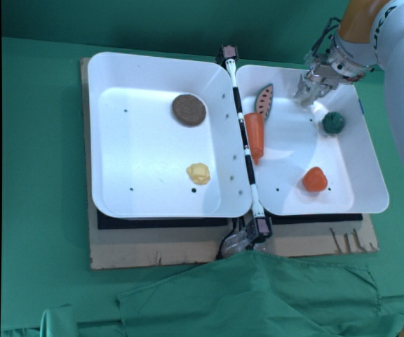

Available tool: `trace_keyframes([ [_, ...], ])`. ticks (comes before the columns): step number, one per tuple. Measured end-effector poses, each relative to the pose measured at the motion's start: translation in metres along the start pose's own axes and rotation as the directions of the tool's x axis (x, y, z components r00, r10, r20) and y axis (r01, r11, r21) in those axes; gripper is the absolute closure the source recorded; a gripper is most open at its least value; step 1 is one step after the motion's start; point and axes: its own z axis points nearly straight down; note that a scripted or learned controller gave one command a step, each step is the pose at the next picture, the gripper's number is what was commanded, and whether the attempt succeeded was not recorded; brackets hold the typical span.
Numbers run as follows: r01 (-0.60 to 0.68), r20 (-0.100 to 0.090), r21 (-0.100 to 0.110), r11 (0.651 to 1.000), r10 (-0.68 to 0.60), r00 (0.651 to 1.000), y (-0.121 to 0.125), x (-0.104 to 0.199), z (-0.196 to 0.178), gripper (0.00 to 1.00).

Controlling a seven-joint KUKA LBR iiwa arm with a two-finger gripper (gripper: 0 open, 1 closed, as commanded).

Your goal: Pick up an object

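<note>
My gripper [306, 97] hangs over the back of the right bin [370, 188], fingers pointing down, nothing seen between them. A dark green lumpy ball [333, 123] lies just right of and in front of it. A watermelon slice [263, 101] sits to its left by the divider, with an orange carrot [255, 135] below that. An orange-red round piece [314, 180] rests near the front of the right bin. In the left bin [111, 181] lie a brown round cookie [189, 109] and a small yellow lump [198, 173].
A black-and-white rod [243, 139] runs along the seam between the two bins. The bins rest on cardboard over a green cloth [41, 188], and folded green fabric [258, 293] lies in front.
</note>
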Motion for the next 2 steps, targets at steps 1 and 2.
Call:
trace_keyframes([
  [1,0.005,0.003,-0.018,1.000,-0.005,1.000,-0.016,0.054,-0.001,1.00],
  [2,-0.002,0.004,-0.020,1.000,0.002,1.000,0.002,-0.004,-0.071,1.00],
])
